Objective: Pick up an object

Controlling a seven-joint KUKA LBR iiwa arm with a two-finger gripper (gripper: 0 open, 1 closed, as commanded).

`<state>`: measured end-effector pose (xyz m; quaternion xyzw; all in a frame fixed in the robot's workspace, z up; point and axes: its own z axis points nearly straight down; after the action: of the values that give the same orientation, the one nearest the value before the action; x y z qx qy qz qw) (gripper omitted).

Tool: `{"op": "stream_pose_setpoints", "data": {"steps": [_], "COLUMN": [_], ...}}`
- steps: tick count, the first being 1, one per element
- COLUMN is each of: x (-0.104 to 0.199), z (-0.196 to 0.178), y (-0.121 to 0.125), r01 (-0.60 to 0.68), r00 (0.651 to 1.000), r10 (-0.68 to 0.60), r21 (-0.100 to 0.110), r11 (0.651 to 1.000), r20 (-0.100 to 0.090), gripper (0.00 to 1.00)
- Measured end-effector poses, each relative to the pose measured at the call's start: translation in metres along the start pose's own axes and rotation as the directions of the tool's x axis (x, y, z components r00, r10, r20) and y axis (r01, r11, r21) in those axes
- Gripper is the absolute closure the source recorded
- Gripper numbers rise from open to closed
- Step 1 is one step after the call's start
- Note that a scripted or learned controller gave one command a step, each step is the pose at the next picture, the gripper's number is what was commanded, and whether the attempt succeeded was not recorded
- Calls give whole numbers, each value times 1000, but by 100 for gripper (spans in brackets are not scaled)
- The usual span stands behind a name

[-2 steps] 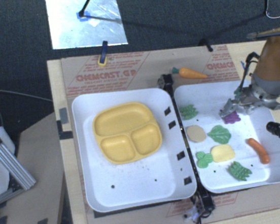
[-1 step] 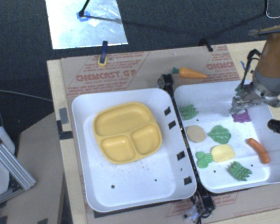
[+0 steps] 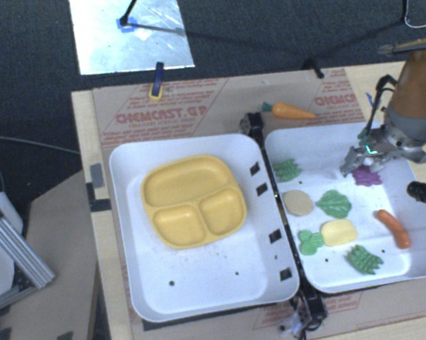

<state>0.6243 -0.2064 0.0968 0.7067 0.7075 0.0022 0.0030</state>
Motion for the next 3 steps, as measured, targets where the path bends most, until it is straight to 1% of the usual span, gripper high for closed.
{"op": "stream_pose_setpoints", "data": {"steps": [1, 2, 3], "x": [-1, 0, 146], "z": [12, 0, -94], "y": [-72, -68, -77], "r01": [-4, 0, 16], "r00": [1000, 1000, 1000], "r10": [4, 0, -16], "r21": [10, 1, -3], "r11": [1000, 1000, 1000], "r20": [-2, 1, -7], "gripper": [0, 100, 100]}}
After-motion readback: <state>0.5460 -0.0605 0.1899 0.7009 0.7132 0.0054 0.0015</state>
